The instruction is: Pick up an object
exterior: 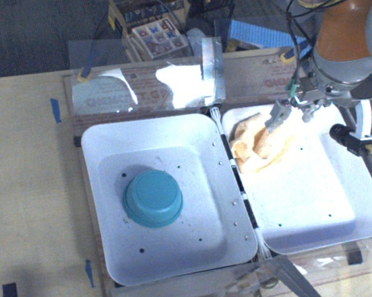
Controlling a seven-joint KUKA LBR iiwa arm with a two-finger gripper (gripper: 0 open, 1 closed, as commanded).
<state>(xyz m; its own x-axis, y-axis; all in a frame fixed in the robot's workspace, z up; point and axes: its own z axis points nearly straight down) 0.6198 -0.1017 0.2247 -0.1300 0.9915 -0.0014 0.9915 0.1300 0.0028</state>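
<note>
Gripper above the right bin's far end, nothing held

The gripper (292, 110), jaws apart, hangs just right of the yellowish object (259, 143) in the right bin's (330, 214) far left corner; its long axis slants toward the fingers

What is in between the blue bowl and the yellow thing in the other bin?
In the camera view, between the blue bowl and the yellow thing lie bare left bin floor and the two bins' touching rims.
</note>
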